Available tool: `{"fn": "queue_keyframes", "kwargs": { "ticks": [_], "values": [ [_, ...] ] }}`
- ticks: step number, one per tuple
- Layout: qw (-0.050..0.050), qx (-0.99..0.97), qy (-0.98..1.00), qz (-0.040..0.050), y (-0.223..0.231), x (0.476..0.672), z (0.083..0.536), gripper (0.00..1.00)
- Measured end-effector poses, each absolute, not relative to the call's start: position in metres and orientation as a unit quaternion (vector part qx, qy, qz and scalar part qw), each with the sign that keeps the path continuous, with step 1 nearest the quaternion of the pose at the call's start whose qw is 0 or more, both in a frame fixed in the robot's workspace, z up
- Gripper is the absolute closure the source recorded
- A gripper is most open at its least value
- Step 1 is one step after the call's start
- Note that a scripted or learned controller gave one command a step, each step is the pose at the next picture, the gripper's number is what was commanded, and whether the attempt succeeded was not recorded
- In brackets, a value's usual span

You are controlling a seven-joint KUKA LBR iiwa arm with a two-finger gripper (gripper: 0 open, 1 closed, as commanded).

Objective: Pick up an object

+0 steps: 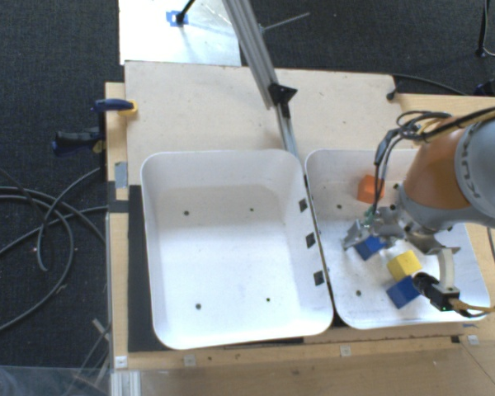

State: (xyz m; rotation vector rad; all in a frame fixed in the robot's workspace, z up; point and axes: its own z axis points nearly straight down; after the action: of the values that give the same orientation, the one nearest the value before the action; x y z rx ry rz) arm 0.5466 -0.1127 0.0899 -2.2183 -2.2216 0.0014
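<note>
I have the gripper [365,236] low in the right bin [334,176], over a blue block [369,248]; whether its claw is spread or pinching I cannot tell; I'd settle squarely before lifting, keeping off the yellow block [403,263] just beside; the blue block's long axis seems to run diagonally.

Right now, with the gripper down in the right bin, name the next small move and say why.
Probably close the gripper and lift a little. It sits low in the right bin, right at a blue block, with the yellow block and a second blue block nearby; a short lift would test the grasp.
</note>
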Motion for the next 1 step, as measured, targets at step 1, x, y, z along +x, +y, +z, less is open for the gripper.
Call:
{"fn": "queue_keyframes", "kwargs": {
  "ticks": [1],
  "values": [
    [-0.001,-0.706,-0.708,-0.001,-0.1133,0.5484,0.1008,1.0]
  ]
}}
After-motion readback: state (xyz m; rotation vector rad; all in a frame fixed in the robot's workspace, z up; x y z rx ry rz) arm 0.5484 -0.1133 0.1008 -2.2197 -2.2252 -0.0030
